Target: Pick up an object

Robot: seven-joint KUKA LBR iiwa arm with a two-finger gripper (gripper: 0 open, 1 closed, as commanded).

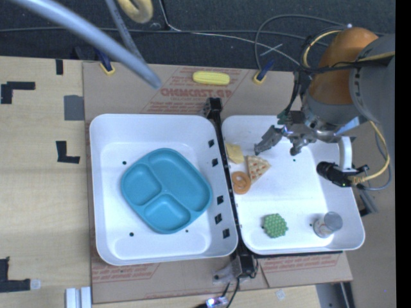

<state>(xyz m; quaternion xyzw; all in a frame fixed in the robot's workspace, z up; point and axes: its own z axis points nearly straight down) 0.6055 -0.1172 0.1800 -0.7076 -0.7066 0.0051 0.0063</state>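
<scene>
In the right bin [340, 197] lie a pale yellow piece [234, 153], a tan waffle-like wedge [257, 167], an orange ring [241, 183], a green bumpy ball [275, 225] and a small grey cylinder [329, 224]. My gripper [278, 146] hangs over the bin's upper middle, just up and to the right of the wedge. Its fingers are spread open and nothing sits between them.
The left bin [106, 146] holds a blue divided plate [166, 189]. A yellow banana-shaped toy [210, 78] lies on the cardboard behind the bins. A black divider [221, 172] runs between the two bins. Cables loop behind the arm at upper right.
</scene>
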